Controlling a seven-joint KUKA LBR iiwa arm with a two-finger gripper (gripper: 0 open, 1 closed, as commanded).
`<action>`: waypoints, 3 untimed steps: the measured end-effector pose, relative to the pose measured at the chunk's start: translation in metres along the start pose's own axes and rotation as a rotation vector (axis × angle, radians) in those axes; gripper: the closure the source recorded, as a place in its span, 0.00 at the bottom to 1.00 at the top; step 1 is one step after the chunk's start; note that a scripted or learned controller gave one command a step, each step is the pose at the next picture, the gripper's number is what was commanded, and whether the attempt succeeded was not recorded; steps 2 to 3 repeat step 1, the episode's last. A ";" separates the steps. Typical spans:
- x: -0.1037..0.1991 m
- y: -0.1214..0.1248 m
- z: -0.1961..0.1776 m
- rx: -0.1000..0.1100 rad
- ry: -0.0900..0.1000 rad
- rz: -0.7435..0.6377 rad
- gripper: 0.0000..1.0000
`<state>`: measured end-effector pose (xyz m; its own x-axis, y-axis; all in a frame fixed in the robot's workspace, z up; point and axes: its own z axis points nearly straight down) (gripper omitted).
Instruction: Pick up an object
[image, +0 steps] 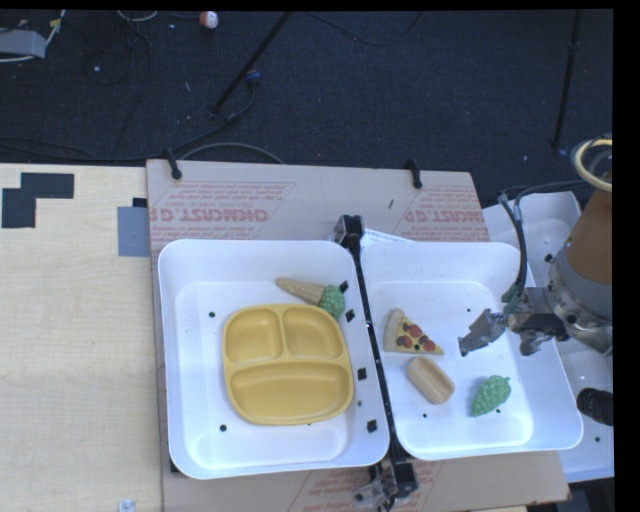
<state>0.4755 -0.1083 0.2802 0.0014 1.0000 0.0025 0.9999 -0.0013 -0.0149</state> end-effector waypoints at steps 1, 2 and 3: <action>0.000 0.001 -0.003 -0.007 -0.001 -0.002 0.00; 0.000 0.001 -0.003 -0.007 -0.001 -0.002 0.00; 0.000 0.001 -0.003 -0.007 -0.001 -0.002 0.00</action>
